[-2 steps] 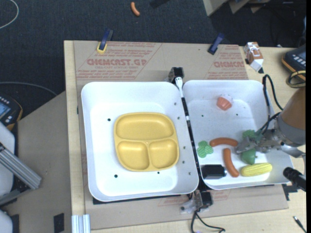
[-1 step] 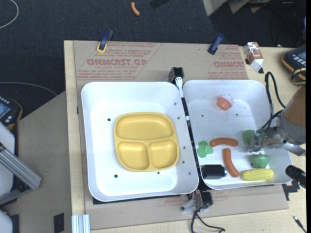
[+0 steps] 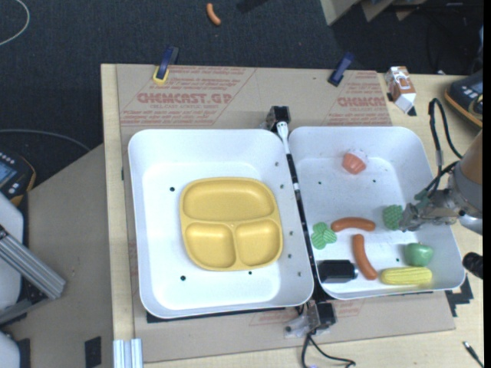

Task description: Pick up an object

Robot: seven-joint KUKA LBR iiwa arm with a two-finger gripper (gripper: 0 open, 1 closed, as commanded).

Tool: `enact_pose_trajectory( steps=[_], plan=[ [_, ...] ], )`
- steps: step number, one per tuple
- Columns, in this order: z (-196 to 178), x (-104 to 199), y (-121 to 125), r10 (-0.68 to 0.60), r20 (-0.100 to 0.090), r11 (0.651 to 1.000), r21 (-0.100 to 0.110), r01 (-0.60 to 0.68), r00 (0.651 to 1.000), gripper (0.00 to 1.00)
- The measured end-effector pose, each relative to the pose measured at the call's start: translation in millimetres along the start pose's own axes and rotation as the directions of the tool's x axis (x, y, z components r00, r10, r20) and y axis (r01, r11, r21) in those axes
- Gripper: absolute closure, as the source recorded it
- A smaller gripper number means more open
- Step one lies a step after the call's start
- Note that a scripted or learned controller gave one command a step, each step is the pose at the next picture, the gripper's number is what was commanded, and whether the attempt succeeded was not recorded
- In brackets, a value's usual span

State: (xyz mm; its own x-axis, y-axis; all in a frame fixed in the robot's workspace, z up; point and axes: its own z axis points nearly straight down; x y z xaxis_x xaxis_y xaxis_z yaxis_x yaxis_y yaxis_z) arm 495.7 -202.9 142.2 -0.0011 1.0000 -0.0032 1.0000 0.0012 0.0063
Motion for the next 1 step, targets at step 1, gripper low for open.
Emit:
enact_pose_trajectory(
  steps=[1],
  plan=[
    [-45.2,-1.7,8.2,0.000,0.001,1.000,-0.001,0.000,1.000,1.00]
  ],
)
